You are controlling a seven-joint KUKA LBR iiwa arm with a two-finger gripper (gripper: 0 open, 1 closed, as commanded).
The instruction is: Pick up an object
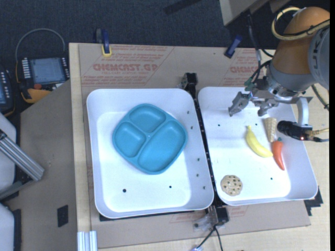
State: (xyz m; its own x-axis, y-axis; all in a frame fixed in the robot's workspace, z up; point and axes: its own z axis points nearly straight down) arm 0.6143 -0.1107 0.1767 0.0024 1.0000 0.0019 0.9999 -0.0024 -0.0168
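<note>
The gripper (250,104) is seen spread and holding nothing, poised over the upper part of the right bin (220,140). The approach step is judged underway. Just below it lies a banana (257,143), beside a carrot (279,154); a descent and closure would be needed.

Glossy white plastic bins (104,192), smooth matt blue plastic tray (149,137), matt brown cardboard-look bench top (157,56), shiny yellow banana (256,143)

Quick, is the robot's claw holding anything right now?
Gripper: open, holding nothing, above the right bin, up and left of the banana.
</note>
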